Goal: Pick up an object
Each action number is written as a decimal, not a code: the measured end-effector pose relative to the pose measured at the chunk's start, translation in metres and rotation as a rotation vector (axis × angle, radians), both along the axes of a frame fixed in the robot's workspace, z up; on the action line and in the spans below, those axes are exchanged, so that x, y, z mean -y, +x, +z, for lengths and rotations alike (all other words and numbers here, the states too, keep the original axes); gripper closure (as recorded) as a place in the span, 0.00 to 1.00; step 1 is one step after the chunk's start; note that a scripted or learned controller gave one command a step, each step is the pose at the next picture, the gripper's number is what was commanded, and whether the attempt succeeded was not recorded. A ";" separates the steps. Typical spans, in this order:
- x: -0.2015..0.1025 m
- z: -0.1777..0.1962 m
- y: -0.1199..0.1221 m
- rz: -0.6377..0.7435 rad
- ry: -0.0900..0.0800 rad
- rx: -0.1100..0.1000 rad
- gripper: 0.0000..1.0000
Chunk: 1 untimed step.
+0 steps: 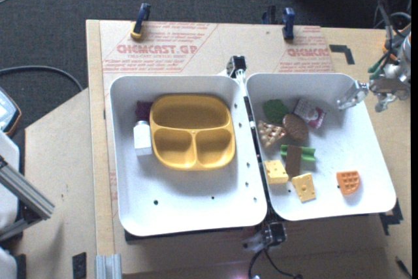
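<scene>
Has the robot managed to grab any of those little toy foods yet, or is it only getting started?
Only getting started, it seems. Nothing looks picked up: the orange waffle-shaped toy, the two yellow cheese-like blocks and the other small pieces lie in the right white bin. The metal gripper sits at that bin's upper right rim, carrying nothing I can see. The reach down, the grasp and the lift all remain.

Robotics lab bench

Two white bins (124, 140) are clamped (139, 21) to a paper-covered board (196, 42), with cables (39, 72) trailed across dark carpet and aluminium framing (23, 189) nearby.
</scene>
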State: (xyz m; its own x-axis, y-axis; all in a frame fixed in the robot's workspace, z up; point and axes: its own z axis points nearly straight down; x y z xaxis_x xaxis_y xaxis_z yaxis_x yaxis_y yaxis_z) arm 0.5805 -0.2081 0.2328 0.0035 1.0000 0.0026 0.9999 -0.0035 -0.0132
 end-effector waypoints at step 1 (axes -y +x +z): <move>-0.001 0.008 0.003 0.004 -0.003 0.014 0.00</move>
